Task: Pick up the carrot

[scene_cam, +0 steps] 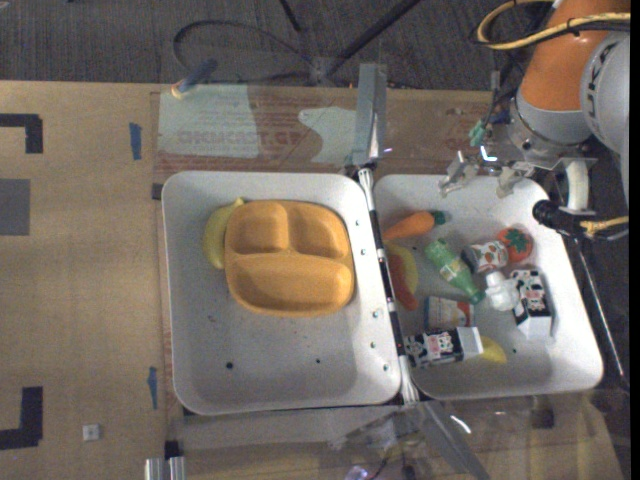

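The carrot (413, 225) is a short orange toy, tapered, with a small green top at its upper right end. It lies at a slant in the upper left corner of the right bin (580, 363), close to the wall it shares with the left bin (190, 368). Just below the carrot lie a yellow and red curved piece (402, 275) and a green bottle (452, 271). To the carrot's right sit a strawberry (514, 242) and small cartons (533, 298). The hand (487, 175) hovers up and to the right of the carrot, over the bin's top rim, fingers spread apart with nothing between them. Left of the carrot, an orange tray (289, 256) rests in the left bin, partly over a banana (216, 236).
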`<state>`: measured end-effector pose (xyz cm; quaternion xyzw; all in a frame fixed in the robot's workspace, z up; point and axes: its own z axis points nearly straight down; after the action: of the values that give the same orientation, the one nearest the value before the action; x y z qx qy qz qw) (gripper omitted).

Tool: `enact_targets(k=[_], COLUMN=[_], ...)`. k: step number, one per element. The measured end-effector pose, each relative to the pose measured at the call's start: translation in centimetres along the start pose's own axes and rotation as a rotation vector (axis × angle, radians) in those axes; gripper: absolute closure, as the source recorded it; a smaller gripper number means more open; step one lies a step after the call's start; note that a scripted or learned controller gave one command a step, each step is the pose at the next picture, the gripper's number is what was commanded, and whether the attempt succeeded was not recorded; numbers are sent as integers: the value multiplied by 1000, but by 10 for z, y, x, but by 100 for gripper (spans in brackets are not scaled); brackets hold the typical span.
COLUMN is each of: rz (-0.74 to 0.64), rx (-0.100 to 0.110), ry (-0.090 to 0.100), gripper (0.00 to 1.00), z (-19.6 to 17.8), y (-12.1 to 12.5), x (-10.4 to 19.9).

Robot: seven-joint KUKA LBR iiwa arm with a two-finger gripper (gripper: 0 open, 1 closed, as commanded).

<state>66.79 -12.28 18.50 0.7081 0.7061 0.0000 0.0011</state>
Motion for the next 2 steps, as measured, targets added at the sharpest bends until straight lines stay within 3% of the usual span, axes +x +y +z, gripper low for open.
enact_targets(k=[1, 2], rz=[-132, -300], rx=[0, 0], ry=[1, 3], gripper=[0, 0], z=[71, 100], y=[-9, -33], x=[19, 18])
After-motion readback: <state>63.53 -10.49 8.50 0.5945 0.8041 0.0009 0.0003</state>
